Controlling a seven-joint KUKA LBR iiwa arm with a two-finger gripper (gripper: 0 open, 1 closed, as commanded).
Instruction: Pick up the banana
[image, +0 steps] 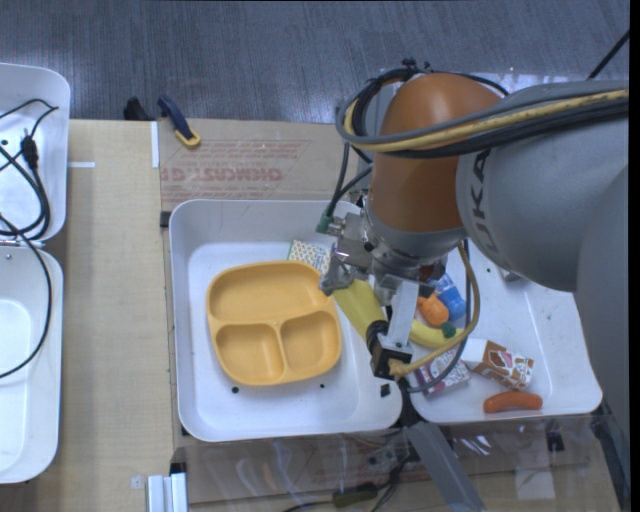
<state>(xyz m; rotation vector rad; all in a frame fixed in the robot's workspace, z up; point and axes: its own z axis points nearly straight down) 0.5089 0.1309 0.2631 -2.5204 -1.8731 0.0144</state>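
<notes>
The banana (358, 306) is yellow and lies across the divide between the two bins, its far end (432, 336) reaching into the right bin. My gripper (338, 272) hangs under the orange-banded wrist, right over the banana's left end and beside the yellow plate's right edge. The wrist hides much of the banana and the bin behind it.
A yellow divided plate (272, 322) sits in the left bin (190, 300). A patterned packet (309, 255) lies behind it. The right bin (560, 330) holds an orange and a blue item (440, 305), a brown-white packet (506, 365), another packet (442, 378) and a sausage (512, 402).
</notes>
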